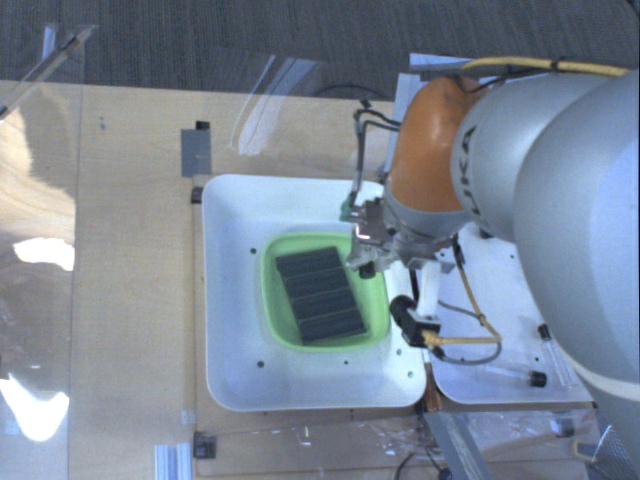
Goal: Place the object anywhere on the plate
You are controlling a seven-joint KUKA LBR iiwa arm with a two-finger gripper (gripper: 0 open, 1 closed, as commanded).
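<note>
The arm (560,168) reaches in over the right bin (500,378), and its orange band (430,148) hangs above the seam between the two bins. Below the wrist, the fingers (364,258) sit over the right rim of the green plate (272,273). The wrist housing covers most of them, so I cannot tell whether they are wide or narrow, and nothing is seen between them.

The object (320,295), a dark grey ribbed rectangular block, lies flat on the plate just beside the fingers, on their left and a little nearer the lower edge of the view. Its long side runs at a slant, with the upper right corner closest to the fingers. Whether that corner touches them cannot be made out.

The plate rests in the left bin (225,268), whose white floor spreads out to the left of the fingers. A yellow cable (470,343) loops below and to the right of the fingers, over the right bin. Well away to their upper left, a small dark bracket (197,151) sits on the table (120,218).
</note>
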